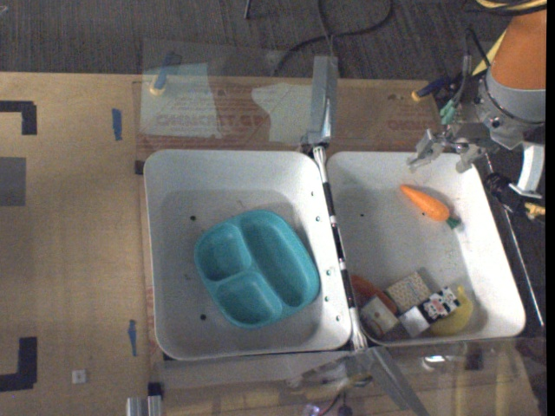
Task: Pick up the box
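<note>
A small tan speckled box (408, 289) lies in the right bin (494, 232) near its front edge, packed among other items. My gripper (443, 155) hangs over the bin's far right corner, well behind the box and apart from it. Its metal fingers (425, 150) stand open, and nothing is between them. The grey arm with its orange band (525, 46) comes in from the upper right.
Around the box lie a white cup (379, 316), a black-and-white patterned block (440, 303), a banana (457, 315) and an orange piece (361, 284). A carrot (426, 203) lies mid-bin. The left bin (173, 189) holds a teal divided plate (255, 268).
</note>
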Controlling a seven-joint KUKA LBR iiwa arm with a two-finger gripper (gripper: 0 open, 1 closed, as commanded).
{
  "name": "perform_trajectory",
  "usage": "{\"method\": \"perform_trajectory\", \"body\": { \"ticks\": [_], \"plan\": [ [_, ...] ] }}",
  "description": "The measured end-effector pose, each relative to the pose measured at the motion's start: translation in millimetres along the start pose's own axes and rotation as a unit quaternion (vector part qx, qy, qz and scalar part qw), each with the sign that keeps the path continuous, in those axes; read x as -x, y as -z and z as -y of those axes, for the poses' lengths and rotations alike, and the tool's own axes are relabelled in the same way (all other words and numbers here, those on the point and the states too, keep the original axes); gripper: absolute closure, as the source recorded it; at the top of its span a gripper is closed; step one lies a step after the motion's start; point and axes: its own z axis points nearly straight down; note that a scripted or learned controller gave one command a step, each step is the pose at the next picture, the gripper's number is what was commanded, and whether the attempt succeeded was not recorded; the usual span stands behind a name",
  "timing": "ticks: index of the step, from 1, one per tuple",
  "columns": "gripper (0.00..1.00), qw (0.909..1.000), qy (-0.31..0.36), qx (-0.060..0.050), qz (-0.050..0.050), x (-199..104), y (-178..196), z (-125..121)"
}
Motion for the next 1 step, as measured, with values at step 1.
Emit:
{"method": "perform_trajectory", "body": {
  "ticks": [1],
  "plan": [
    [0.0, 0.9989, -0.046, 0.0, 0.0, 39.5, -154.9, 39.2]
  ]
}}
